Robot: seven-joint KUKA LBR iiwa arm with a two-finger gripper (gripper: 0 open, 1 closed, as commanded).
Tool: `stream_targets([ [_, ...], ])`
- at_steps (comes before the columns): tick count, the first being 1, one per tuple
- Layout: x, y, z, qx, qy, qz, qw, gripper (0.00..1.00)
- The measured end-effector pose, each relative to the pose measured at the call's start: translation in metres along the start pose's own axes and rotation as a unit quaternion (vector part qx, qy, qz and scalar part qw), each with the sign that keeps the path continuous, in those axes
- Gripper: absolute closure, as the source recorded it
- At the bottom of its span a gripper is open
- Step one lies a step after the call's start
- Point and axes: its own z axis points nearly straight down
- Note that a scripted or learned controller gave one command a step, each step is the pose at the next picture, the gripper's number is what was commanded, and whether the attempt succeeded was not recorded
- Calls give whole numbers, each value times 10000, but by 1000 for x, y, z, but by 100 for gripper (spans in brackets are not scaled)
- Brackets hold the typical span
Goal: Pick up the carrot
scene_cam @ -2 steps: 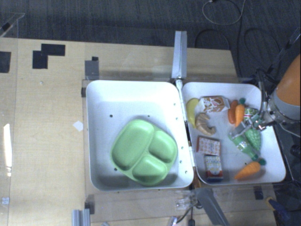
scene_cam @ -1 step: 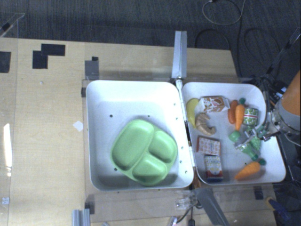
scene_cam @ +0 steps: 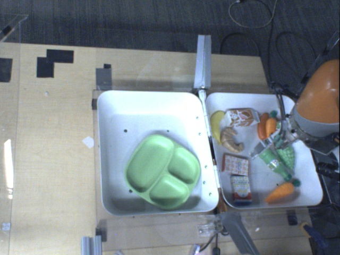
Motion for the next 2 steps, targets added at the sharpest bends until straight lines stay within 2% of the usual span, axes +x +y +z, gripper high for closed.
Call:
stream_targets([
  [1, -23, 41, 61, -42, -34, -82, 10000, 0],
  [2, -49, 1, 61, -39, -11, -803, 9968, 0],
])
